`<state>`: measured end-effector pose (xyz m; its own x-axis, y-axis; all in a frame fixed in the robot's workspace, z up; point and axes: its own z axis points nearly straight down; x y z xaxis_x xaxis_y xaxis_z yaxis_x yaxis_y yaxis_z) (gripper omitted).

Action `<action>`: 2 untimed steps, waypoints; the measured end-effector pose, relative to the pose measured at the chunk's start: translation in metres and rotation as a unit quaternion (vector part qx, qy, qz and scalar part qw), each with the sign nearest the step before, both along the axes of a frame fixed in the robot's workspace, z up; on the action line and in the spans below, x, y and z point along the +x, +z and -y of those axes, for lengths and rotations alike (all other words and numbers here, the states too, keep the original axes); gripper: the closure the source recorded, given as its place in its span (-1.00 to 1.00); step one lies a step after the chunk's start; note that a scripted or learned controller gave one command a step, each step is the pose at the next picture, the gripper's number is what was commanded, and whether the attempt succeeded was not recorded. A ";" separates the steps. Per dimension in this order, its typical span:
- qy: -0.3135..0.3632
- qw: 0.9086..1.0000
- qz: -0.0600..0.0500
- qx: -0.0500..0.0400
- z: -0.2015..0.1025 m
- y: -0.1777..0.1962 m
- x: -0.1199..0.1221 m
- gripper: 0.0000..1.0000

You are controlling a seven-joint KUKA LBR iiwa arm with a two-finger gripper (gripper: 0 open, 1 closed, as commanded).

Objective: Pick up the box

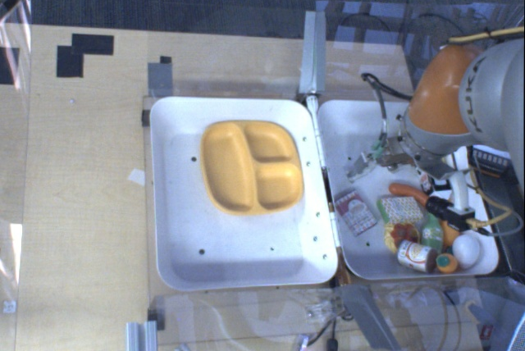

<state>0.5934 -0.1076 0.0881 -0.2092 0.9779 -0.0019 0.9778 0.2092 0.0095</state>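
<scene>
One box (355, 211) lies flat by the right bin's (338, 177) left wall, apart from the clutter; your gripper (373, 154) hovers above-right, grip state indiscernible.

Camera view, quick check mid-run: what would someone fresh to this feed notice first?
First the yellow sectioned tray, lying alone in the middle of the left bin. Next the arm, grey with its orange band, reaching in from the right over the right bin, its gripper low above the bin's upper part. Last, the clutter packed in that bin's lower right corner, with a small patterned box lying apart at its left.
</scene>
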 end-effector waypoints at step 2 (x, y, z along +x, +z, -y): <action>-0.020 1.000 -0.003 0.000 -0.005 0.005 -0.033 -1.00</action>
<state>0.5599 -0.1024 0.0931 -0.1708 0.9853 -0.0003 0.9853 0.1708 0.0029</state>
